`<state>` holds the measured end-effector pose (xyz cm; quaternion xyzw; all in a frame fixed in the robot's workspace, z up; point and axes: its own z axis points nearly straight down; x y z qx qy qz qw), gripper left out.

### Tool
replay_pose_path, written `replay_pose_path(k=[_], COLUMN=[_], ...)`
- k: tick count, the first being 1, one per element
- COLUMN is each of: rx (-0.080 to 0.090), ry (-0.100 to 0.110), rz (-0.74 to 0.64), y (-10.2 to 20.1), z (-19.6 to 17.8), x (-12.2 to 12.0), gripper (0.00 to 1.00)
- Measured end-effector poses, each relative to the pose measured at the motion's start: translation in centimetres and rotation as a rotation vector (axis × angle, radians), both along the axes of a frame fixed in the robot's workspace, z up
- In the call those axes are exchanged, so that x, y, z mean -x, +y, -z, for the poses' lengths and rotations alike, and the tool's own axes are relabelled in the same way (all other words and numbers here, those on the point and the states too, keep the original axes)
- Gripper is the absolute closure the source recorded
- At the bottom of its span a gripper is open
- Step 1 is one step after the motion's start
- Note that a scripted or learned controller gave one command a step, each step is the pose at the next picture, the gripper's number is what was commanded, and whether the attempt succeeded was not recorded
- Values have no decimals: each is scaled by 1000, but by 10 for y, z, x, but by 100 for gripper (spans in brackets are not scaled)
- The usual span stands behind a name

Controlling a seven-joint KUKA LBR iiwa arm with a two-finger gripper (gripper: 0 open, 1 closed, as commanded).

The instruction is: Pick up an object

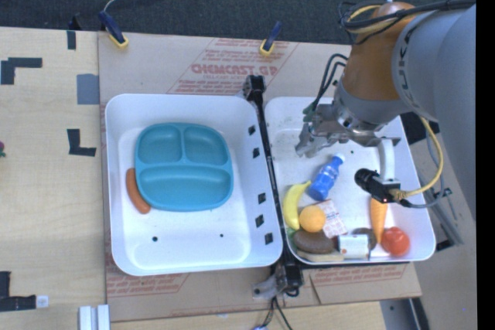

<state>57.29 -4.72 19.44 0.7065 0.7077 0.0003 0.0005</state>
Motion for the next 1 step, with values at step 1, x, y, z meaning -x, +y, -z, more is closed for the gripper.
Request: replay_pose_path(k=[1], rx=[0], ry=[1], rz=[0], y=[0], z=[0], x=[0], gripper=[0])
